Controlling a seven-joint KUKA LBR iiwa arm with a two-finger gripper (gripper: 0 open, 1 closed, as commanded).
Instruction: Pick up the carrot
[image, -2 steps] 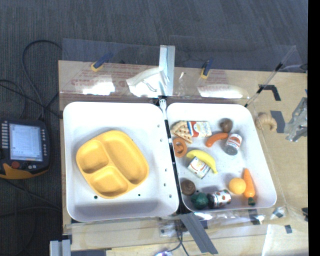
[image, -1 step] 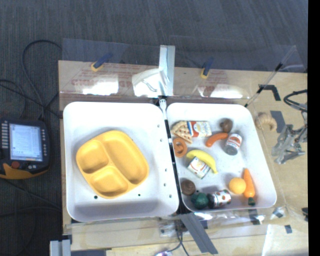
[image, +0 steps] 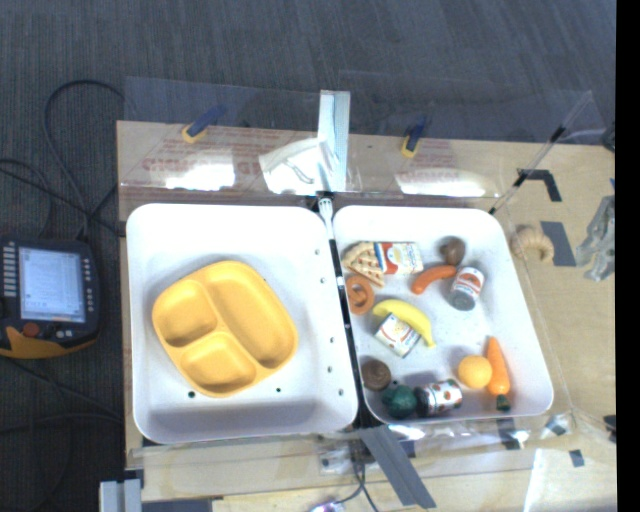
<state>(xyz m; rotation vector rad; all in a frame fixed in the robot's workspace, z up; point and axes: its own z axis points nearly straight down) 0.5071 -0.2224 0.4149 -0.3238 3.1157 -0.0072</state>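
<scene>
The wooden bench bears two white bins side by side (rims touching) under the camera.

Gripper at right bench edge

Wooden bench on dark grey carpet.

- A yellow divided tray lies in the left bin.
- The right bin holds a banana, a hot dog, a waffle and small cans.
- A grey handheld screen rests on the floor, far left.
</scene>
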